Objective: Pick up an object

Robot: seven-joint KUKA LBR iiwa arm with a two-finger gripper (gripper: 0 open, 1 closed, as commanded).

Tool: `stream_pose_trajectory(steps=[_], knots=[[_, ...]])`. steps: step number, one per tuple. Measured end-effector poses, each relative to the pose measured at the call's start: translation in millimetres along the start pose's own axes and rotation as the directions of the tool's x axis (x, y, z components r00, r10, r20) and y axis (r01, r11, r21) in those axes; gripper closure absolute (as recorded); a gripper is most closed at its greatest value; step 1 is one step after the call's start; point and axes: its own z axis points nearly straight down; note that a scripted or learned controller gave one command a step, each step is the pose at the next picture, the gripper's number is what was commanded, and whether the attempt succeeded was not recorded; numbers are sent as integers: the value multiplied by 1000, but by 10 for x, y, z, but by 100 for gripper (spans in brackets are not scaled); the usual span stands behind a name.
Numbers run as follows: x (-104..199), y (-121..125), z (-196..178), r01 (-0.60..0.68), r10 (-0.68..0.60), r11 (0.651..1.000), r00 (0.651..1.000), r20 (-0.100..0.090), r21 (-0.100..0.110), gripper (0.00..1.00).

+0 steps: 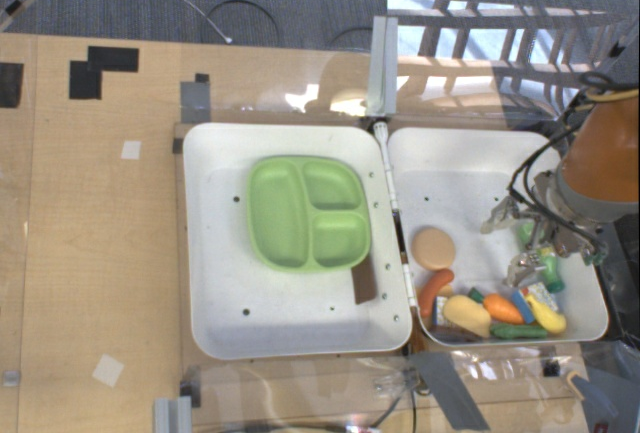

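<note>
Camera view looks down at a slant on a light wooden worktop (90, 251) with black markers near its far left edge; grey carpet lies beyond it. Two shallow white bins sit side by side. The left bin (215, 311) holds a green divided plate (305, 213) and a small brown block (364, 283) just beside it. The right bin (450, 171) holds a heap of toy food along its near wall: a tan round disc (434, 247), an orange-red piece (434, 289), a yellow lump (468, 313), and further pieces too crowded to name. The arm's orange band (605, 161) is cut off at the right edge. The pincer (535, 246) hangs over the heap's right end beside a green item (527, 231); whether its fingers are spread or pressed together cannot be told.
</note>
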Motion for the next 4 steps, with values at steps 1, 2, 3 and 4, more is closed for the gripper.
stream_pose_trajectory(steps=[1, 2, 3, 4], knots=[[-546, -264, 114, -48, 48, 999, 999, -1, -1, 0], [-354, -238, 103, 214, -214, 977, 977, -1, -1, 0], [-419, -237, 104, 329, -329, 944, 944, -1, -1, 0], [-393, -229, 103, 342, -342, 940, 940, 0, 0, 0]])
